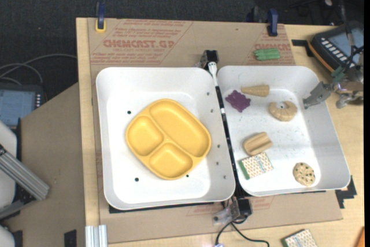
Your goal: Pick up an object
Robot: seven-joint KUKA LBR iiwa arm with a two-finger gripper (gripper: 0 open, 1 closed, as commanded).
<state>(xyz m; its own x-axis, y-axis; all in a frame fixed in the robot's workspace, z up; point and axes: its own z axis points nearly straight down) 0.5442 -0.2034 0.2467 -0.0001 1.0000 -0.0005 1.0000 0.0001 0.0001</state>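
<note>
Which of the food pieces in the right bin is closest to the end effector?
The round tan bagel-like piece, just left of the end effector at the right bin's right rim. The others lie farther away.

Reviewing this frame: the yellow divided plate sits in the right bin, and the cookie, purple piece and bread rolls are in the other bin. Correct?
Not quite. The camera view shows the yellow divided plate in the left bin, not the right one. The rest holds: the cookie, purple piece and bread rolls lie in the other bin, the right bin.
</note>
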